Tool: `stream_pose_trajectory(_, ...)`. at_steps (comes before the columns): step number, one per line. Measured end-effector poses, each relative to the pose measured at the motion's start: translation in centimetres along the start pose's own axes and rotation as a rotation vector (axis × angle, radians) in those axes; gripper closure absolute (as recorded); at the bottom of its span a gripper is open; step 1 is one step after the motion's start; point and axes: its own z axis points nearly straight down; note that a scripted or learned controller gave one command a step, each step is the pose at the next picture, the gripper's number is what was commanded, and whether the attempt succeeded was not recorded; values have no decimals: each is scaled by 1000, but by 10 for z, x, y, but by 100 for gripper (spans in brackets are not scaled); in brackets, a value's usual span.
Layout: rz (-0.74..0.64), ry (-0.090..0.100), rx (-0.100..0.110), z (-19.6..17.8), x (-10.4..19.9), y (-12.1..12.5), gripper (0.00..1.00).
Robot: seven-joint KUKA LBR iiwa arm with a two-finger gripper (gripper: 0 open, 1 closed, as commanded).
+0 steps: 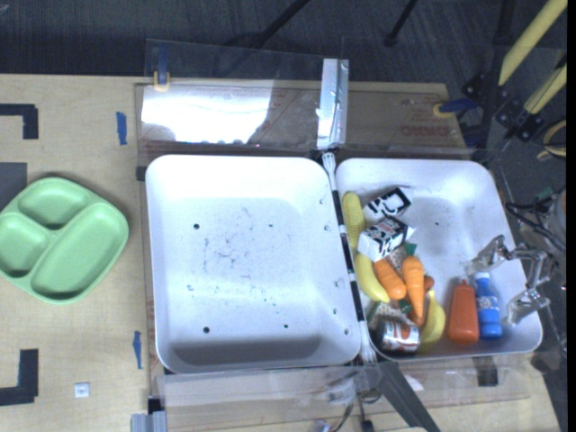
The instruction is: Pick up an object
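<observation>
Objects for picking crowd the right bin point(450, 180), mostly along its 9 o'clock wall: two black-and-white boxes point(388, 203) toward 12 o'clock, a yellow banana point(366, 275) below them, two orange carrots point(405, 282) lying across the banana, and a can point(397, 335) at 6 o'clock. An orange bottle point(463, 314) and a blue bottle point(487, 306) stand side by side, touching, nearer 5 o'clock. The claw point(510, 279) hangs at the bin's 3 o'clock side, its two metal fingers apart, nothing between them, just beside the blue bottle. The left bin point(238, 259) adjoins, and a green divided plate point(58, 238) rests on the tabletop point(72, 115) at 9 o'clock.
</observation>
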Motion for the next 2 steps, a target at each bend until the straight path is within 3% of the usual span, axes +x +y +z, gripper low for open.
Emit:
stream_pose_trajectory(1,30,-13,11,60,-23,-10,0)
stream_pose_trajectory(2,64,-5,4,-109,-52,-21,0)
